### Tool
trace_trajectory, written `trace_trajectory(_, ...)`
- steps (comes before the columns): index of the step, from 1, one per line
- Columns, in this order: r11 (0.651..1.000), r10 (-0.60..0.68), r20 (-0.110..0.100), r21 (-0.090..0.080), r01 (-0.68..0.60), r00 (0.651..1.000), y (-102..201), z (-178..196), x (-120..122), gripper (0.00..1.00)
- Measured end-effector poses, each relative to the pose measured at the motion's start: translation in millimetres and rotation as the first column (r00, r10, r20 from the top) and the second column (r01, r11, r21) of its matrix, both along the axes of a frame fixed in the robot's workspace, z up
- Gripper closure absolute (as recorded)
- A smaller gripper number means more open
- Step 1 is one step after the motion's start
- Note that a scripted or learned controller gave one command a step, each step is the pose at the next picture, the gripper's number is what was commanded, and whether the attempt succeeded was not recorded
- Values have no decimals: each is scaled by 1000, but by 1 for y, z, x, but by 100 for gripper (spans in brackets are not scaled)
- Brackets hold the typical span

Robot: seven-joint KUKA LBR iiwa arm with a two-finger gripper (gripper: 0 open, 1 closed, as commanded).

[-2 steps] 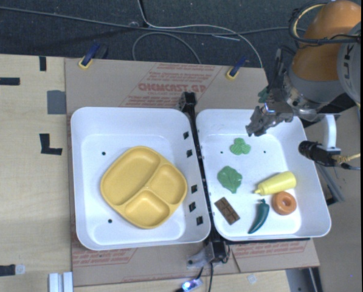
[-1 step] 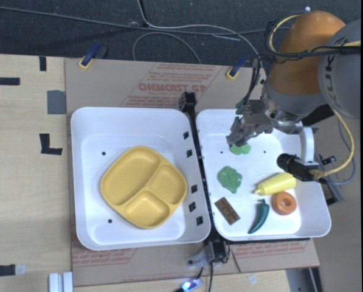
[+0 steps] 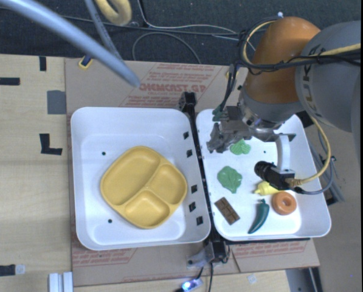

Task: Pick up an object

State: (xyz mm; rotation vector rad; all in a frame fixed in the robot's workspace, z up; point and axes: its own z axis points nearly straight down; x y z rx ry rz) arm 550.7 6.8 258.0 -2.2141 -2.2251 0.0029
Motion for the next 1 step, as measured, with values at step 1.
trace_trajectory(1, 1000, -1, -2, 0, 1, 1000, 44, -8, -32, 100)
